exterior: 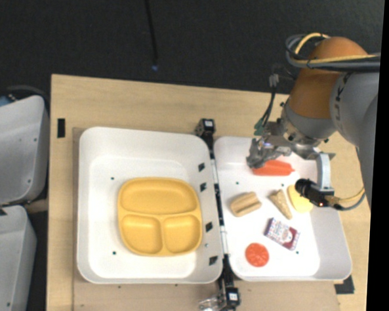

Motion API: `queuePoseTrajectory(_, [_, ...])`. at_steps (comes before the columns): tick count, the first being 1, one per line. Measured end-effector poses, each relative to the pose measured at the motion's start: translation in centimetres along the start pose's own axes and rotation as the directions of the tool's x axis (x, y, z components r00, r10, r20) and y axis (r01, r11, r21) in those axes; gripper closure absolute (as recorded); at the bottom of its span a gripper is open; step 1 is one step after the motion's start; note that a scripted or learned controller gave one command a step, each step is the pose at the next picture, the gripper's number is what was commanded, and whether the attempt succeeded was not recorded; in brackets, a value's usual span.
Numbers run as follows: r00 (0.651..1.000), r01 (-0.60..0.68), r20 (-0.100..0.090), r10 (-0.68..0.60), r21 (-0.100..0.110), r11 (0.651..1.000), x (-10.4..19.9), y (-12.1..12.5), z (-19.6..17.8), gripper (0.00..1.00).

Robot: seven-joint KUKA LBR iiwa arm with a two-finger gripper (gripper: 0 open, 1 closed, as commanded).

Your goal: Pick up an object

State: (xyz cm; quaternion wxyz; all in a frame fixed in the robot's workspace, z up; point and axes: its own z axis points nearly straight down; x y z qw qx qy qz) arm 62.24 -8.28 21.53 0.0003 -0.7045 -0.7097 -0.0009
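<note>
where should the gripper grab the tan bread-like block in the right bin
Grip the tan block across its narrow width at mid-length, coming straight down from above. It lies flat and tilted, with bare bin floor along both long sides, so the fingers likely fit there.

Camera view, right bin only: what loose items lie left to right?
Tan block → red disc → orange carrot-like piece, with the tool at its left end → purple packet → yellow piece.

Two white bins (pixel 102 159) sit side by side. One holds a single yellow tray (pixel 159 216). The other holds six small items: carrot (pixel 274 167), bread roll (pixel 244 203), wedge (pixel 282 203), yellow piece (pixel 301 201), packet (pixel 282 233), red disc (pixel 257 254).
</note>
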Motion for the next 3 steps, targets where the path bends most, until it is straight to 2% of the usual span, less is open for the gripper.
queuePoseTrajectory(2, [1.0, 0.0, 0.0, 0.0, 0.001, 1.0, 9.0, -2.0, -1.3, 1.0])
queuePoseTrajectory(3, [1.0, 0.001, 0.0, -0.001, 0.0, 1.0, 15.0, -2.0, -1.2, 1.0])
